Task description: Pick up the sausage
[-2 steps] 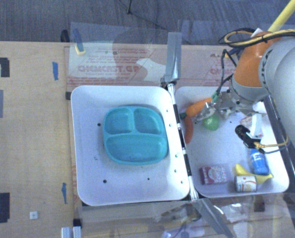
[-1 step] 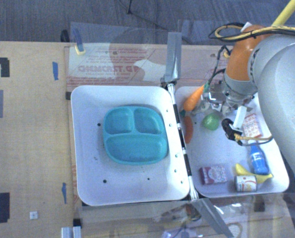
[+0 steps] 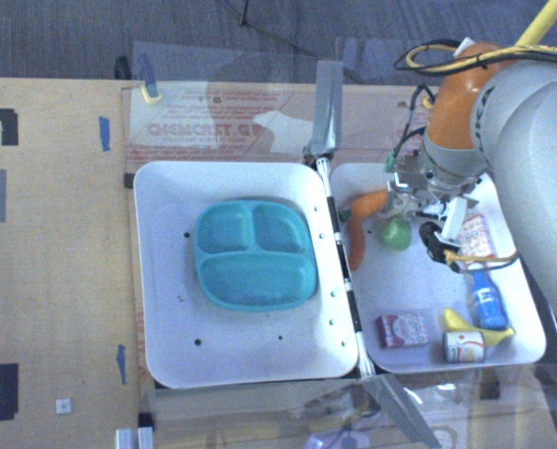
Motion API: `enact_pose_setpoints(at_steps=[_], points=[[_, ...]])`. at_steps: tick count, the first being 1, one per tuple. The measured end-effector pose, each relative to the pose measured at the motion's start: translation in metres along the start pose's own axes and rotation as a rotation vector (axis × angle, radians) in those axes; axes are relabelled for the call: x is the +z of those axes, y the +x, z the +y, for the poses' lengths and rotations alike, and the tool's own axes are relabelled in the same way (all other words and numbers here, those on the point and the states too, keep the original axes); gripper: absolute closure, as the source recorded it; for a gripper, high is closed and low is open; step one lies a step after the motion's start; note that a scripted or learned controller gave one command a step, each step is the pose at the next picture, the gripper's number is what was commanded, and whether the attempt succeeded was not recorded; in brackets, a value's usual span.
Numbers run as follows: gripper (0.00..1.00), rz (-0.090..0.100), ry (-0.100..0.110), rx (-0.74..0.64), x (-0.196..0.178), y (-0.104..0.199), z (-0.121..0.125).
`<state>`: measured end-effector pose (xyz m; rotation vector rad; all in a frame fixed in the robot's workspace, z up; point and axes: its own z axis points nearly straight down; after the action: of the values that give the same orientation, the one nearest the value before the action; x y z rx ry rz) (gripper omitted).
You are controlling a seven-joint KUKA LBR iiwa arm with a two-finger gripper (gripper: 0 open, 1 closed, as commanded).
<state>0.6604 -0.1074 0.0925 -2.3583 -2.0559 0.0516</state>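
The 1 grey arm [image 3: 531, 148] reached in from the right, its orange band [image 3: 458, 101] above the wrist. The gripper [image 3: 417, 206] pointed downward, wrist roughly vertical.

Pincer [image 3: 411, 206] fingertips too blurred; arm [image 3: 531, 129] cut off right.

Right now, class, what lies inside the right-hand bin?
Inside the right bin: a carrot, a sausage, a green ball, a blue bottle, a can, a red packet. The arm covers its far corner.
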Motion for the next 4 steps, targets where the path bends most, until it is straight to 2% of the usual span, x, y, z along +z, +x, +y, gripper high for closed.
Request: enact_pose_setpoints(at_steps=[1,2,3,4], points=[[1.00,0.018,-0.028,0.181,-0.092,0.067,-0.005],[1.00,0.022,-0.024,0.567,-0.305,0.093,-0.015],[1.00,0.022,-0.019,0.703,-0.278,0.240,-0.056],[1.00,0.026,-0.024,0.648,-0.344,0.322,-0.084]])
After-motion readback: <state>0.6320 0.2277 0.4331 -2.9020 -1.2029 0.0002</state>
